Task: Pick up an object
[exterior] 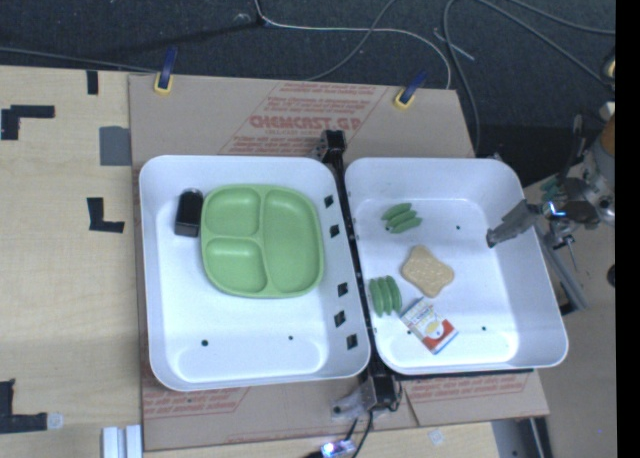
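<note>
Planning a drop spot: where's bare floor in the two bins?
Left white bin: a bare strip along the near wall below the green divided plate; the small black block crowds its left side. Right white bin: bare far corner and right half. Crowded at left-centre: two green pod bundles, tan bread slice, red-and-white packet.

Even, soft overhead light; mild blur, faint shadows.
</note>
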Available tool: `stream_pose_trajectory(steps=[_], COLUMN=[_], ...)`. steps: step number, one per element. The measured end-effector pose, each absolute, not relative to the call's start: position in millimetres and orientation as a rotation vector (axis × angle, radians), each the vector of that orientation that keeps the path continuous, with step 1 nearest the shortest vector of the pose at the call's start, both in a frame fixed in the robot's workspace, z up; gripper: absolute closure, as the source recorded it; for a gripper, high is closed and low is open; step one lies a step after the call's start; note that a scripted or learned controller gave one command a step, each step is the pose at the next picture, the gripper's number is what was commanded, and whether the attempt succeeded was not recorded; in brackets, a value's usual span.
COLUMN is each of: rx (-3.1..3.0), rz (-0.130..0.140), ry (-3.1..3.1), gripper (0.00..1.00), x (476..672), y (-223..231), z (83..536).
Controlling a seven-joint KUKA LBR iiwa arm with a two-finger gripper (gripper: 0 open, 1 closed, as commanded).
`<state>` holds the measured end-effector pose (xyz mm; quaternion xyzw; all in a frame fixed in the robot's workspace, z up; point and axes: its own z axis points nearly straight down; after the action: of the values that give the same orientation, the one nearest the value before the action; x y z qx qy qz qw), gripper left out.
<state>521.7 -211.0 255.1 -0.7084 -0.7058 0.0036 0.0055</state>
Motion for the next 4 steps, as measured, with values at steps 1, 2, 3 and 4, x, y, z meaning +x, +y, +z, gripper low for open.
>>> stream_pose_trajectory(steps=[1,2,3,4], rx=[-2.220,-2.219,-2.218,-2.217], rz=[0.002,0.006,0.006,0.006], ry=[-2.222,-2.219,-2.218,-2.220], gripper=[0.00,0.00,0.00,0.00], x=[524.1,515.3,512.2,515.5], y=[-210,-212,-218,-219], z=[262,214,168,123])
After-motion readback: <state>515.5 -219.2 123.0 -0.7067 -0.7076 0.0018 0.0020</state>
